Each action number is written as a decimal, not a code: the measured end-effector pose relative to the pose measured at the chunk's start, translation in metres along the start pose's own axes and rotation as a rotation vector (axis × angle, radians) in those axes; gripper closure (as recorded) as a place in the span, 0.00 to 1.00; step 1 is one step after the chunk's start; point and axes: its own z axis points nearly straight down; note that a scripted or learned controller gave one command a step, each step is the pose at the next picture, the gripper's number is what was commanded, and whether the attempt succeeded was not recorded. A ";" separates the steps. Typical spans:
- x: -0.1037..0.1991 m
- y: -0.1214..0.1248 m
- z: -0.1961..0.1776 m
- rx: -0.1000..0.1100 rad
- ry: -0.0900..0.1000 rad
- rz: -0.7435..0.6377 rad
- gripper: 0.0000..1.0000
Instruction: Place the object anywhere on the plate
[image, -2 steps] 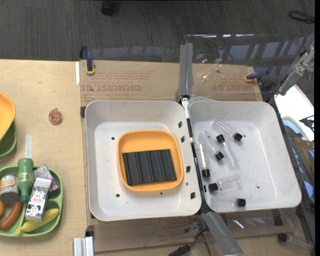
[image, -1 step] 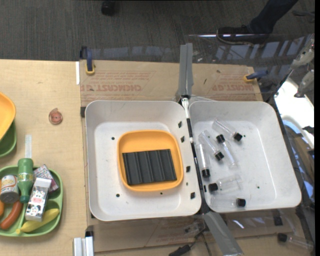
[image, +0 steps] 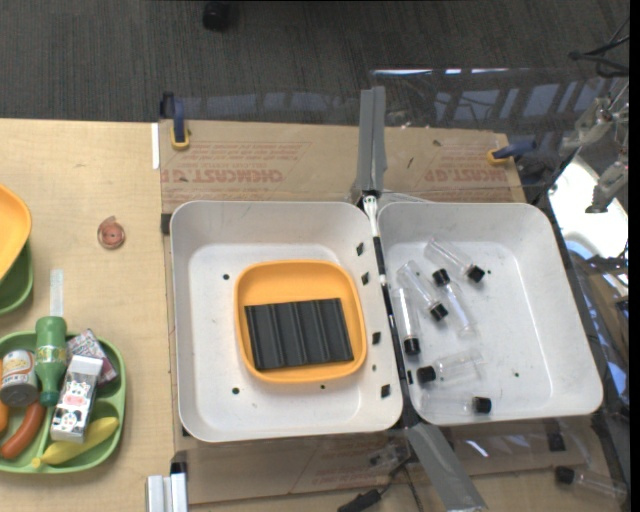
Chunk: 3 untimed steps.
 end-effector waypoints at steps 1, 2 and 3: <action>-0.013 -0.001 -0.025 0.001 -0.004 -0.452 0.00; -0.012 0.000 0.064 -0.002 -0.001 -0.749 0.00; -0.013 0.000 0.015 -0.001 -0.003 -1.028 0.00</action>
